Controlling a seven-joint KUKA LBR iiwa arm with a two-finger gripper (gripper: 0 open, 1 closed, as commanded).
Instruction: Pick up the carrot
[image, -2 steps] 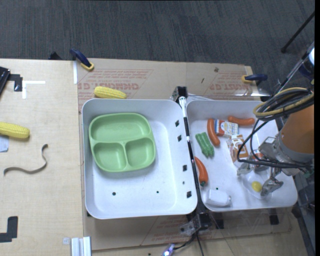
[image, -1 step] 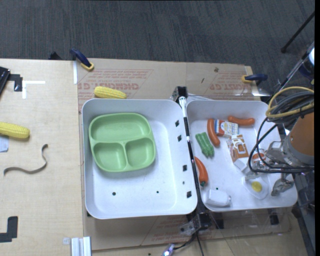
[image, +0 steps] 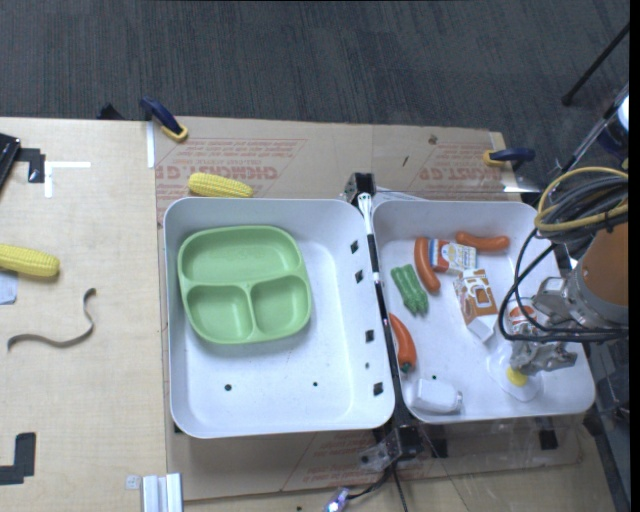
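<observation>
We see bright, even overhead light, soft shadows under the bins (image: 270, 415), mild glare on white plastic, and slightly soft focus.

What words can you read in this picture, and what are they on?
Red print on the cardboard sheet under the bins: upside down and too faint to read for sure.
Orange and white carton in the right bin: print too small.
Packet beside the sausage: blurred.

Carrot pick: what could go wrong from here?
1. The carrot lies against the right bin's left wall, which could block a finger.
2. The end effector sits across the bin, so its path may knock the carton or beans.
3. Similar orange hot dogs risk a wrong pick.
</observation>
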